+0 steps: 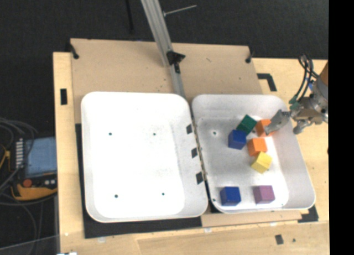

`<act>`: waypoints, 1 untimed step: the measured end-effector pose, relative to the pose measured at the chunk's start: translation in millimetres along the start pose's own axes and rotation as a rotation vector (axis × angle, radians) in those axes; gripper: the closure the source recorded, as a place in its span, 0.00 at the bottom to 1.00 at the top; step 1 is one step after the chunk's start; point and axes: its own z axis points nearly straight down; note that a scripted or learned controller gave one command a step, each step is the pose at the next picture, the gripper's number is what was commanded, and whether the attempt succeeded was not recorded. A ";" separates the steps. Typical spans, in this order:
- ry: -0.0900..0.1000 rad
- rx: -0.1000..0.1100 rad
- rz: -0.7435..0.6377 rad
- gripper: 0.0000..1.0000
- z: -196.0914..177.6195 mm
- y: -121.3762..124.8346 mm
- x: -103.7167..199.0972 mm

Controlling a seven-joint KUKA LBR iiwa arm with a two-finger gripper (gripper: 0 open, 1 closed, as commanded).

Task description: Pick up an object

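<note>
Right bin [293, 193], near edge: blue block [230, 195] and purple block [264, 193] side by side. Further in — yellow block [261, 162], orange block [256, 145], second blue block [237, 139], green block [247, 123]. Gripper [289, 121] at the far right rim, fingers spread, nothing between them — one tip beside a small orange block [261, 126]. Left bin [94, 154] alongside.

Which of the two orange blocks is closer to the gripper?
The upper orange block, right beside the gripper; the other orange block sits lower, above the yellow block.
</note>
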 end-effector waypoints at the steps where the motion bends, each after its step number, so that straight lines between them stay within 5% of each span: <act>1: 0.000 0.001 0.001 0.00 42.6 -3.6 -0.9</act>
